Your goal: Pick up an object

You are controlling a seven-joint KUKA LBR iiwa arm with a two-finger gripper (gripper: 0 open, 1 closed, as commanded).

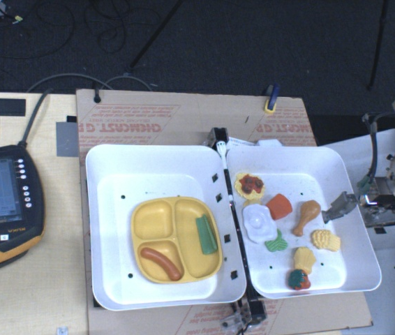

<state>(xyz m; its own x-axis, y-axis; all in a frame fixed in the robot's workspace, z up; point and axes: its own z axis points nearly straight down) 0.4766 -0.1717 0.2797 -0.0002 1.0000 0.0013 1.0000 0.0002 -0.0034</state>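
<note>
Hand [338, 205] hovers at the right bin's [356, 271] edge, just beside the drumstick [307, 216]; its grip state, can't tell.

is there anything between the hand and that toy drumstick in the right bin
Nothing visible. The hand sits at the right bin's right side, and the drumstick lies just to its left with bare bin floor between them. The orange-red block and corn piece lie off that line.
</note>
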